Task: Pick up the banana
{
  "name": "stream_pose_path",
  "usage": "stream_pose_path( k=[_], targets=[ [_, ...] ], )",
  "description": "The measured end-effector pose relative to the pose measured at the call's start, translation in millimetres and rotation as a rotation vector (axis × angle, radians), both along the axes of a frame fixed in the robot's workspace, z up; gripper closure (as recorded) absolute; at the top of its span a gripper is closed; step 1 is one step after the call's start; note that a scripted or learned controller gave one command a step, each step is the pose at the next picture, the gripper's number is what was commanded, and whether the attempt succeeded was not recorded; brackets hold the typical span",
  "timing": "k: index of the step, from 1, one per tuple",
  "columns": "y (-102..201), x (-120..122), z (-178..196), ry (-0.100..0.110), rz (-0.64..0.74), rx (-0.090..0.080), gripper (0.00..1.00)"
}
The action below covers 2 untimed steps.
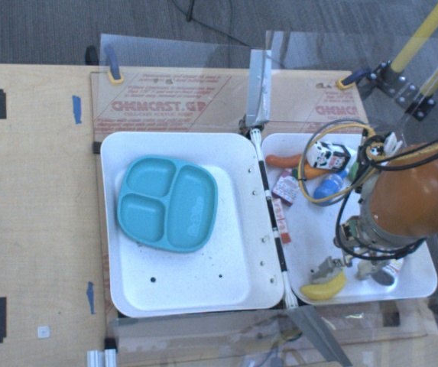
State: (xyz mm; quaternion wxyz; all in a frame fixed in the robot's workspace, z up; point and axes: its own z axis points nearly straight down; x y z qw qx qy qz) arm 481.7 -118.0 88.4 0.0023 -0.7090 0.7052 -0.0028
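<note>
The yellow banana (323, 288) lies in the right bin (421, 285), close to its front left corner. My gripper (356, 271) hangs low over the front of that bin, under the grey arm with its orange band (413, 193). It looks open. The left finger (328, 267) sits just above the banana's upper edge and the right finger (384, 275) stands well to the banana's right. Nothing shows between them. The wrist hides part of the bin floor behind the banana.
An orange carrot (283, 160), a black-and-white toy (327, 157), a blue object (327, 187) and a pink packet (285, 189) crowd the back of the right bin. A teal divided plate (167, 203) rests in the left bin (203, 297). Cables loop around the wrist.
</note>
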Motion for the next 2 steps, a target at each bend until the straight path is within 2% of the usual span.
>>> stream_pose_path(
  k=[1, 2],
  targets=[
    [-19.4, 2.0, 0.0, -0.008, 0.271, 0.003, 0.00],
    [-16.2, 2.0, 9.7, -0.008, 0.266, 0.010, 1.00]
  ],
)
